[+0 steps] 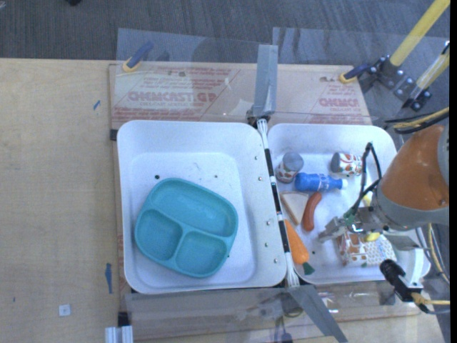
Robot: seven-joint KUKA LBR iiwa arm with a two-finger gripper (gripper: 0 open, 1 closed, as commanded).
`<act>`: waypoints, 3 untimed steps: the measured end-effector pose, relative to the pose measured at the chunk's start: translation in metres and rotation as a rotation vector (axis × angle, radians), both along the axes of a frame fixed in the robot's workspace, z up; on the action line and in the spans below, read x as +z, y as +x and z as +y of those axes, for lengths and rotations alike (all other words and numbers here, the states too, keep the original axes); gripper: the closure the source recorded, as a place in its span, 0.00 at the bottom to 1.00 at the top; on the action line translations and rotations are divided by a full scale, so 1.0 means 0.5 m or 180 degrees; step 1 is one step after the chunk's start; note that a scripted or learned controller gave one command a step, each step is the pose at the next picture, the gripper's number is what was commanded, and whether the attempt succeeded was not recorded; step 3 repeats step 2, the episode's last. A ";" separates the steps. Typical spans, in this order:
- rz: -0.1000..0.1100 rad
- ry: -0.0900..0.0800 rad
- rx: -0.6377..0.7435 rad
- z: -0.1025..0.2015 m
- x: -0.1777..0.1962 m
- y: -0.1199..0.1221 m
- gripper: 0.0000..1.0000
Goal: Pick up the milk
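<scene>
The milk, a white carton with red and yellow print, lies on its side near the front of the right bin. My gripper hangs low right over the carton's left end, touching it or nearly so. The grey wrist and the orange band above it hide the carton's far side. From this angle I cannot tell whether the carton is gripped.
The right bin also holds a blue bottle, a small can, a white and red cup, a bread slice, a sausage and a carrot. A teal divided plate lies in the left bin.
</scene>
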State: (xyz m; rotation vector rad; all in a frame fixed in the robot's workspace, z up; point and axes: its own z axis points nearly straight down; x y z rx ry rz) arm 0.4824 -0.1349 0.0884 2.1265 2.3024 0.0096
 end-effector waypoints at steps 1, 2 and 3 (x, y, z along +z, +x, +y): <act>-0.0014 -0.0007 -0.0007 -0.002 0.020 0.002 1.00; 0.0033 0.0003 -0.0088 0.157 0.191 0.008 1.00; 0.0033 0.0003 -0.0088 0.157 0.191 0.008 1.00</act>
